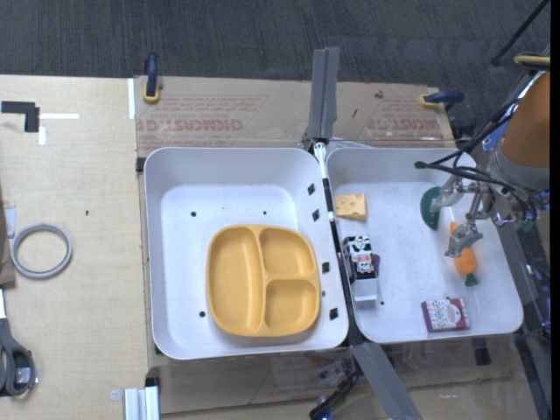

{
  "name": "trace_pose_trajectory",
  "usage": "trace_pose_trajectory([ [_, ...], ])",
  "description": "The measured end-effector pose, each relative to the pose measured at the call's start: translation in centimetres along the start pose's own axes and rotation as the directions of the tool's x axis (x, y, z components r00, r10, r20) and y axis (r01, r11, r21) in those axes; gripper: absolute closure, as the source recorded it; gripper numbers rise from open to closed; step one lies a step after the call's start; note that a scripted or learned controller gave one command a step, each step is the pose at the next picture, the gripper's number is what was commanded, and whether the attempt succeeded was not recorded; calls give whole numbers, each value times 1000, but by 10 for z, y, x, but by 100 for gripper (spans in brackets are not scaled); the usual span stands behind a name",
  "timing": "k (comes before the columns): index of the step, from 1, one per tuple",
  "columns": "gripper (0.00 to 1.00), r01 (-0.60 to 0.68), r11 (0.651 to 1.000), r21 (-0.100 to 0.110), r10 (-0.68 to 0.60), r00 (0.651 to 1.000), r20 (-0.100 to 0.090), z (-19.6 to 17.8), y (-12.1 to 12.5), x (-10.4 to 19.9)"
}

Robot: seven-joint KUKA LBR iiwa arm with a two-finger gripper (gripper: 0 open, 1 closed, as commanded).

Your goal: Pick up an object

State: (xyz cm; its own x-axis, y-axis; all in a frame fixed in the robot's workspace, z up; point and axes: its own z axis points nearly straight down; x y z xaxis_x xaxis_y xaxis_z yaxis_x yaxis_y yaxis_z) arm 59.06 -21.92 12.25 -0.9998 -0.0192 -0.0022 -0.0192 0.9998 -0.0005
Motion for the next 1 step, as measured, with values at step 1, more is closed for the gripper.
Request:
trace_pose_trajectory([
  [1,0,-342,940,0,342,940,4,0,-4,-70],
])
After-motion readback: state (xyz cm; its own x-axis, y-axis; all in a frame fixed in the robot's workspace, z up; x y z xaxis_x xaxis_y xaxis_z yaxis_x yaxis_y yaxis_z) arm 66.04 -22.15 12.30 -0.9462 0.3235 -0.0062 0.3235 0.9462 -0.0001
